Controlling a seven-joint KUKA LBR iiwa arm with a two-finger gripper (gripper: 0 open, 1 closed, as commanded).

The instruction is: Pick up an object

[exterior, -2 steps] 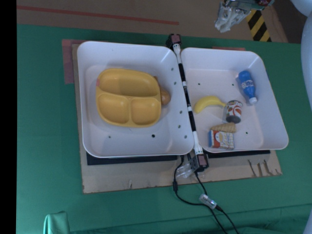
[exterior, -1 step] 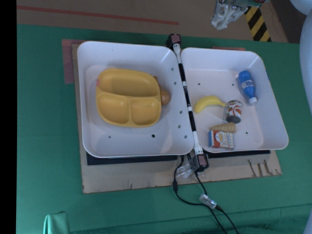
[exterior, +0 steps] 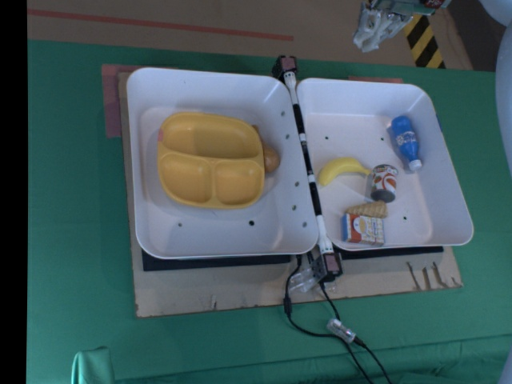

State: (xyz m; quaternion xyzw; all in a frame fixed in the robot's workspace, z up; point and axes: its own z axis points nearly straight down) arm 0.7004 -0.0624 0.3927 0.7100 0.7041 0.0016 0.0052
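The right bin (exterior: 448, 206) holds a blue bottle (exterior: 406, 142) near its far right side, a yellow banana (exterior: 342, 170) in the middle, a small can (exterior: 383, 183) beside the banana, a waffle-like cracker (exterior: 367, 210) and a small printed box (exterior: 364, 228) near the front. My gripper (exterior: 374, 29) hangs high above the bench beyond the right bin's far edge, with nothing seen between its fingers.
The left bin (exterior: 160, 230) holds a yellow divided tray (exterior: 210, 159) with a small brown round item (exterior: 271, 160) at its right edge. A black-and-white divider (exterior: 306, 166) runs between the bins. Cables (exterior: 320, 310) lie on the green cloth in front.
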